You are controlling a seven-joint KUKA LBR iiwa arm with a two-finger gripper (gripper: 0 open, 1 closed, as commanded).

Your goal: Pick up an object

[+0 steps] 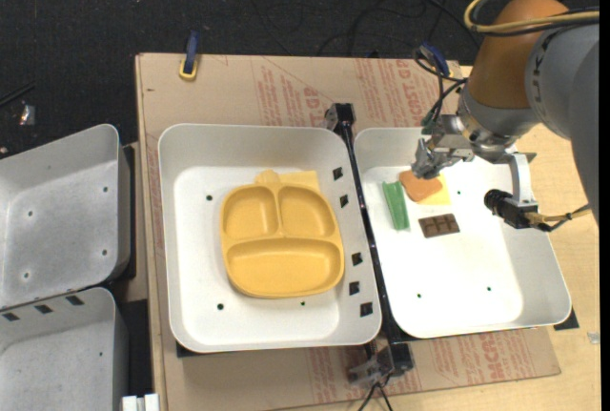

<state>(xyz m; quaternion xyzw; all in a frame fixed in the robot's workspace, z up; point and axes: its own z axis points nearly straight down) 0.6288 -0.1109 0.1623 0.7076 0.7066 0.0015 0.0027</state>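
On a cardboard-topped bench (248, 80), the gripper (431, 163) hangs over the orange block (420, 185) in the right bin (496, 304); jaw state cannot be told. Nothing looks lifted yet.

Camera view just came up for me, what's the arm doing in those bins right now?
The arm reaches in over the right bin, with its end effector low over the orange and yellow pieces near the bin's back left. A green block and a brown chocolate-like square lie just beside them. Nothing is visibly lifted yet. The left bin holds a yellow divided tray, untouched.
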